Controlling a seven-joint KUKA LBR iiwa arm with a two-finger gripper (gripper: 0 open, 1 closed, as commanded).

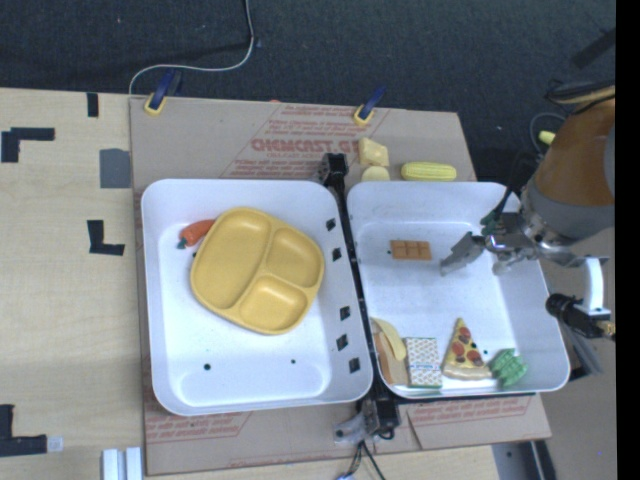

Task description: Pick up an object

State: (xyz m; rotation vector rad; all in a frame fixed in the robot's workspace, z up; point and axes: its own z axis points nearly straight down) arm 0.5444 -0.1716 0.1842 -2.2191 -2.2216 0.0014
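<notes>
Gripper [462, 258] on the grey arm hangs low over the right white bin [520, 313], just right of the small brown chocolate-bar piece [410, 250]. I read its dark fingers as spread with nothing between them, though the view is soft. Nearer me from that brown piece lie a pizza-slice toy [462, 350] and a green leafy toy [509, 367].

At the right edge of the frame the arm [580, 173] is seen as a bulky rounded body, with an orange band at the top and a grey housing beneath it. Thin dark cables are carried along its left side. The end effector [468, 253] is formed of dark grey metal parts, with a green detail near its base.
</notes>
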